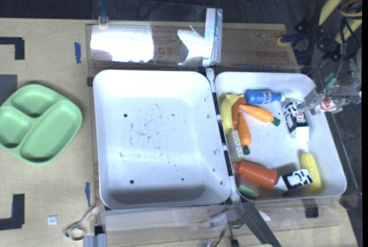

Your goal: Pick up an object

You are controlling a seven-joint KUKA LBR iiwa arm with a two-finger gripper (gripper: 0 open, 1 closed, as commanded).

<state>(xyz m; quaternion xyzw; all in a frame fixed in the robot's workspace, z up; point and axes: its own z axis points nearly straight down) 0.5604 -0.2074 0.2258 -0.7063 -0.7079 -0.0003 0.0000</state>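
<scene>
I see the gripper [322, 101] poised over the right rim of the right bin [322, 194], and I cannot tell how its jaws are set; nothing shows clamped in it. Any object will do, so I weigh what lies within reach. Just left of the gripper sits a small black-and-white block [296, 116], nearest and standing apart from the rest. Further left lie a blue bottle [263, 96] and an orange carrot [256, 113], touching or nearly so. Beyond them, against the far-left wall, a banana [227, 112], a second carrot [244, 130] and a spotted piece crowd together. Toward me from the gripper, the corn [310, 168] lies near the rim beside another black-and-white block [296, 179], with a red sausage [257, 174] to its left.

I judge the near block the best pick: open white floor rings it, so the jaws can straddle it without nudging neighbours. I would come straight down, centred, and close squarely across its short sides. The pile at the left wall leaves no room for one jaw, and the corn hugs the rim. The rim under the gripper is the main hazard, so I would move inward first. The left bin [155, 136] is far off to the left.
</scene>
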